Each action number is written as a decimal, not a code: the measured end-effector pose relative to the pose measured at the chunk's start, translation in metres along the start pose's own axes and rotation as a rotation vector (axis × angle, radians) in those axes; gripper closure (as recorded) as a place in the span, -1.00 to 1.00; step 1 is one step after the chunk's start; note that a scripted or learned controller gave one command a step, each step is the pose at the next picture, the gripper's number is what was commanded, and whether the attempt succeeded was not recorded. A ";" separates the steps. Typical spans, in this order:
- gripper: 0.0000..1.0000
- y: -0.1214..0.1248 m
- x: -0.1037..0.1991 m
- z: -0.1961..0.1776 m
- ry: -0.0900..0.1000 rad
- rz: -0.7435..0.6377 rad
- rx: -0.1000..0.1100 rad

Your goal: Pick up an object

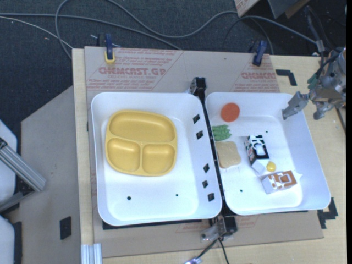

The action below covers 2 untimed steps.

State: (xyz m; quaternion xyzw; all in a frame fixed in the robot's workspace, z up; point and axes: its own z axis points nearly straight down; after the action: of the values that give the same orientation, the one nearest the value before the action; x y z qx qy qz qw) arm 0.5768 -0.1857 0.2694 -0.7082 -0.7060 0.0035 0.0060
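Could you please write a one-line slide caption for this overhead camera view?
Pincer hovers at the right white bin's far edge, holding nothing; yellow three-compartment plastic plate lies in the left white bin.

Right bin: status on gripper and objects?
Gripper open, at right bin's top-right rim, holding nothing. Orange disc, green piece, tan slice, small cartons untouched. Nothing blocking.
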 end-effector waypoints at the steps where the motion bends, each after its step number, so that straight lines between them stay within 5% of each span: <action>1: -1.00 0.002 0.001 -0.007 -0.003 -0.003 -0.013; 2: -1.00 0.003 0.002 0.035 -0.002 -0.003 -0.009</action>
State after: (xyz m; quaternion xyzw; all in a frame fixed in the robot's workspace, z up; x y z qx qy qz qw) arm 0.5794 -0.1838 0.2348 -0.7071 -0.7071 0.0009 0.0023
